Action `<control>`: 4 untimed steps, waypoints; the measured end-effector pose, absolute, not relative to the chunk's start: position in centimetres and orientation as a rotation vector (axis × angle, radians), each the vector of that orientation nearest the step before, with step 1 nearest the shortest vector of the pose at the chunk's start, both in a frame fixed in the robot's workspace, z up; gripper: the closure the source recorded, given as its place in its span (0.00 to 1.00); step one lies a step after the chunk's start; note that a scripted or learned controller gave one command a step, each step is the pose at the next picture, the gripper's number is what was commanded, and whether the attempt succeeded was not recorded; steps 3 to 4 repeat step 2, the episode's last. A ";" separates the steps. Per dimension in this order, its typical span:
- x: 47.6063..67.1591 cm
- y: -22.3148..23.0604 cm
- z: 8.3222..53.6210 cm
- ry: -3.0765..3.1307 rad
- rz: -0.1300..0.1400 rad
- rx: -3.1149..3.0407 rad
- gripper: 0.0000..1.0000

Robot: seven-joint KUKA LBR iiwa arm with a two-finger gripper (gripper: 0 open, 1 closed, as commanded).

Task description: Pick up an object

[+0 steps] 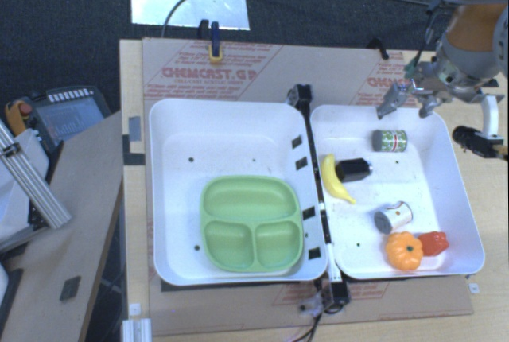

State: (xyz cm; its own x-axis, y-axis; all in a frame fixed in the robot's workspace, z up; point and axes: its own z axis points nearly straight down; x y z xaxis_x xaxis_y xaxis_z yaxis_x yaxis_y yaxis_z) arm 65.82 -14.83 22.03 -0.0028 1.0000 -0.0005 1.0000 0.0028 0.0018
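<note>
While the fingers (412,100) hang spread and bare, one green tray (250,223), one banana (337,180), two cans (390,141) lie below.

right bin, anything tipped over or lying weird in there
Two cans lie on their sides rather than upright: the green-labelled can near the far wall, below the claw, and the small white can just above the orange pumpkin. The banana lies against a black object. Nothing looks spilled or broken.
</note>
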 end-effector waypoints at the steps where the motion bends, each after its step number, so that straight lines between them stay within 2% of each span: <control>1: 65.9 -14.7 17.9 2.225 -0.001 2.219 0.00; 2: 66.3 -14.4 11.9 2.227 0.001 2.213 0.00; 4: 66.3 -14.4 11.9 2.227 0.001 2.213 0.00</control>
